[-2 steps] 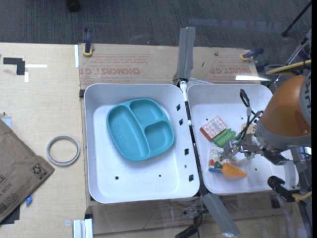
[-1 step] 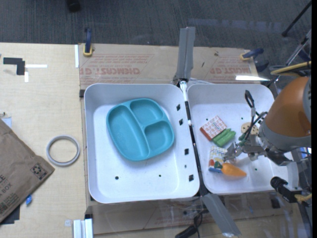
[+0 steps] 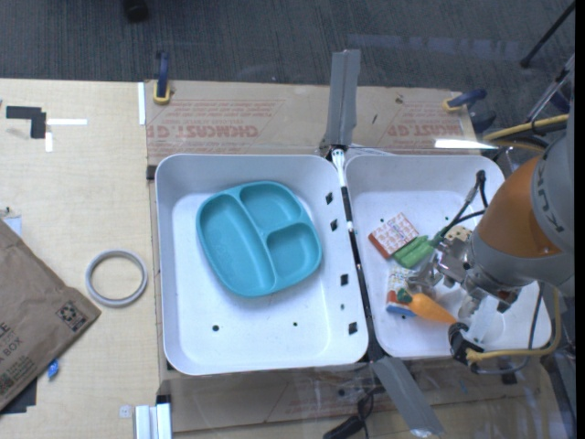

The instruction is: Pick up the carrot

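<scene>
From my remote seat, biggest first: the bench, w/ two white bins side by side on it. Left bin holds a teal divided plate, three compartments, sitting tilted toward the bin's upper-middle. Right bin has the clutter, all in its lower-left part.

Arm comes in from the right edge, orange band over the grey wrist, reaching down over the right bin's right half. Gripper sits low in that bin, just right of the item pile. I can't tell if the jaws are open or closed; the wrist and cabling hide the fingers from my angle, so no claim on a grasp.

Off the bins, left side of the bench: a brown paper bag at the lower-left corner, partly cut by the frame, and a grey tape ring lying flat btwn the bag and the left bin.

Small stuff in the right bin: a red-and-white printed packet, and a green block touching its lower-right side. The carrot is orange, lying flat near the bin's front wall, pointing down-right, just below the gripper and beside a small blue bit at its left end. Whether the carrot touches the gripper I can't make out.
</scene>
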